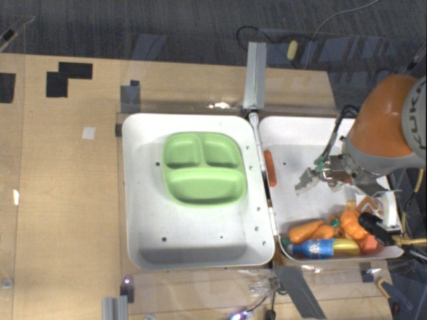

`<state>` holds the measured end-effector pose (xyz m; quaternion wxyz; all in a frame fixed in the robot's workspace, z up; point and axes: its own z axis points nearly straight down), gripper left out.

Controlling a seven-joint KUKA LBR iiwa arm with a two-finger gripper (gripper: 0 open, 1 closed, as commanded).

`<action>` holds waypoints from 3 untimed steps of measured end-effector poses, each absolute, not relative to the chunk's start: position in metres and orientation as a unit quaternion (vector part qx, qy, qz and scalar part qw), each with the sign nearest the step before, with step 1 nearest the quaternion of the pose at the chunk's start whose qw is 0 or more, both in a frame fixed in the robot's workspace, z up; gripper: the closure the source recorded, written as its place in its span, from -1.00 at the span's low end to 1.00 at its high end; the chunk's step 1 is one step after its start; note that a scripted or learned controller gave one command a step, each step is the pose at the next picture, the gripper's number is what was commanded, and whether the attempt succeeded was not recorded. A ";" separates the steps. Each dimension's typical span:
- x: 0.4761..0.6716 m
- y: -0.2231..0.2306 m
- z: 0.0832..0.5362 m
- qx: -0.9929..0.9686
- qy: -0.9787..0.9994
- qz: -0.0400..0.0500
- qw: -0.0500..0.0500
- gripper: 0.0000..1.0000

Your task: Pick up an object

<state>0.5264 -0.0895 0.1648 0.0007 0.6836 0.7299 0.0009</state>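
My gripper (312,179) hangs over the middle of the right bin (293,139), its fingers spread apart with nothing between them. Below it, along the bin's front edge, lies a heap of toy items: an orange carrot-like piece (308,231), a blue bottle (313,248), a yellow piece (345,247) and orange pieces (353,224). A thin red-orange stick (269,167) lies against the right bin's left wall, well left of the gripper.
The left bin (143,232) holds a green divided plate (203,167). A metal post (254,75) stands behind the seam between the bins. The orange-banded arm (383,119) covers the right bin's right side.
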 end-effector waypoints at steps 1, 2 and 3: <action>0.488 -0.136 0.129 0.514 0.858 0.001 0.002 -1.00; 0.492 -0.104 0.091 0.410 0.912 0.002 0.010 -1.00; 0.491 -0.104 0.090 0.568 0.823 0.004 0.005 -1.00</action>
